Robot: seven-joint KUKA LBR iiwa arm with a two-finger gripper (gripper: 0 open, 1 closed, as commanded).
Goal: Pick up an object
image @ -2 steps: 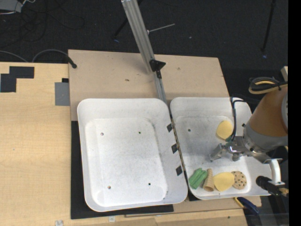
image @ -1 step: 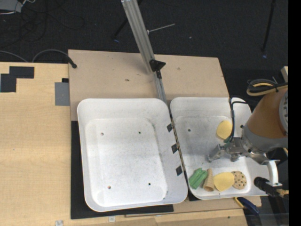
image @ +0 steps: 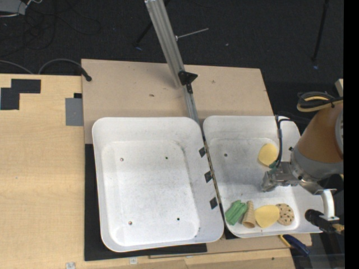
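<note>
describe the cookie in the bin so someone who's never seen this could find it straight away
Start at the right-hand white bin and go to its near right corner, where a few small items lie in a row. The cookie is the last one on the right, beside a yellow piece. It alone is round, tan and dotted with dark chips.

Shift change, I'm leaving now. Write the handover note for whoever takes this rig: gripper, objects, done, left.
Gripper: low inside the right-hand shallow white bin, near its middle; whether its fingers are open or shut cannot be made out, and nothing shows between them.
Objects, all in the right-hand bin: a pale yellow rounded piece just above the gripper; along the near edge, a green ridged piece, a small tan cone-shaped piece, a second yellow rounded piece and a round speckled cookie-like piece.
Done: arm brought down into the bin.
Left: grip one object and lift it.
</note>
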